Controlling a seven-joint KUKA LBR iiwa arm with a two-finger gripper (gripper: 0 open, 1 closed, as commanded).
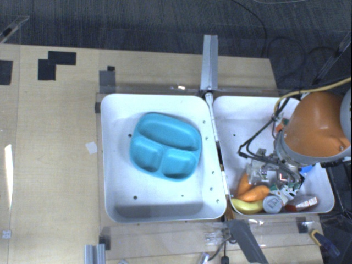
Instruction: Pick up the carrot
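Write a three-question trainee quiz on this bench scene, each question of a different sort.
1. True or false: the blue divided tray lies in the left bin.
2. Which item lies just below the carrot, by the right bin's near edge? A) banana B) sponge C) cup
3. Fill in: the arm's pincer hangs over the ____ bin.

Key: 1 true; 2 A, the banana; 3 right.
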